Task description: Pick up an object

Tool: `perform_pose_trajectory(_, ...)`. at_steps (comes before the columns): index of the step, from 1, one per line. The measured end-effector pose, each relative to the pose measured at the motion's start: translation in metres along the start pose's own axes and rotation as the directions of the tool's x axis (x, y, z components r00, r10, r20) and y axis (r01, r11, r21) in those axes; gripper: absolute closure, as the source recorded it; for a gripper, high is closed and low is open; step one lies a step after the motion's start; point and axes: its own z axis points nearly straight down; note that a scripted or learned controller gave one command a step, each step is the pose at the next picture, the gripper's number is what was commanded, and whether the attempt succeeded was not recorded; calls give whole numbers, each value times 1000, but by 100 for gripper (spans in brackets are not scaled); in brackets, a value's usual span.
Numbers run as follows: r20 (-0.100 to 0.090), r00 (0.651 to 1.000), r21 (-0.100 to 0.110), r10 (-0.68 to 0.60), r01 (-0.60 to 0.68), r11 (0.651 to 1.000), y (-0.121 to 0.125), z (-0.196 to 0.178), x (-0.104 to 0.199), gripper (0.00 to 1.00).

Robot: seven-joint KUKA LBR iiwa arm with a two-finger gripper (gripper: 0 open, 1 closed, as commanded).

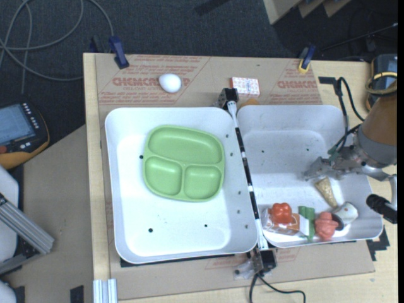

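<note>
**Arm low in the right bin, closing in on a small tan piece**

Seen from above at a slant, a bench [189,68] carries two shallow white bins side by side. On the bare bench at the far edge lie a white egg [169,82] and, further right, a small patterned box [245,85]. The left bin [126,188] holds a green divided plate [184,163], lying flat.

The right bin [284,144] has its clutter gathered along the near edge: a red piece [281,213], a green stick [307,218], a pink piece [326,226] and a small white-and-black thing [347,212], all close together, some touching. A tan wedge [327,191] lies just beyond them, a little apart.

The arm [379,131] reaches in from the right. Its gripper [328,168] sits just above the wedge in the view, its fingers [315,169] spread and holding nothing.

The wedge looks the easiest target, since it lies clear of the pile. A good try would centre the fingers over it, turn them across its narrow side, go down until they nearly touch the bin floor, then close before lifting. Its tapered shape may let it slip out.
</note>
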Motion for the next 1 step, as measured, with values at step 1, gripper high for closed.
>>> perform_pose_trajectory(1,7,1000,0,6,-6,1000,-31,0,18,0)
